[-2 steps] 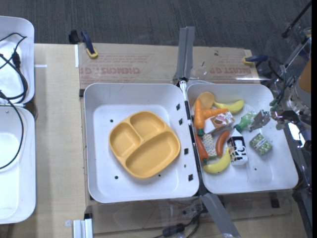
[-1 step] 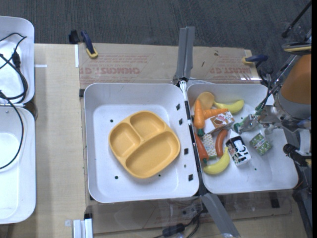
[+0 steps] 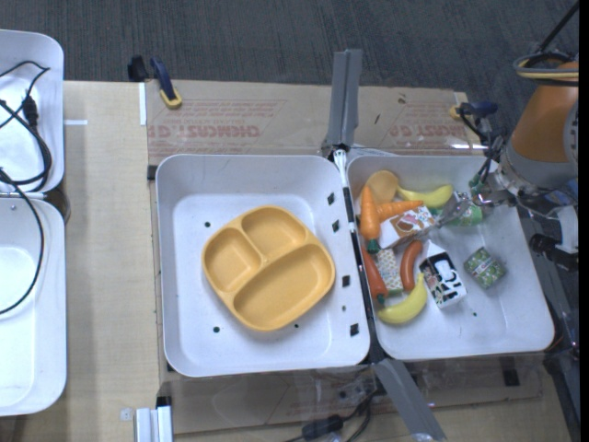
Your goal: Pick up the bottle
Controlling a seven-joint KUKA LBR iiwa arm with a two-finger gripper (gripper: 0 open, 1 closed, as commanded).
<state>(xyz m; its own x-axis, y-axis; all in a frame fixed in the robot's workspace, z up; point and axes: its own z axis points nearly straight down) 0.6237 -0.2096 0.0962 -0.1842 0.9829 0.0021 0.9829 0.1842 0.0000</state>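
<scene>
The bottle (image 3: 468,215), small with a green label, lies in the right bin (image 3: 515,325) near its far right part, beside a yellow banana (image 3: 429,195). My gripper (image 3: 454,215) reaches in from the right, low over the bin and right at the bottle, overlapping it. The grey arm with its orange band (image 3: 543,127) rises at the right edge. Whether the bottle is gripped is unclear from this angle.
The right bin also holds carrots (image 3: 369,212), a sausage (image 3: 410,259), a second banana (image 3: 407,307), a black-and-white box (image 3: 443,280) and a green patterned packet (image 3: 485,268). A yellow divided plate (image 3: 267,267) sits in the left bin (image 3: 179,247).
</scene>
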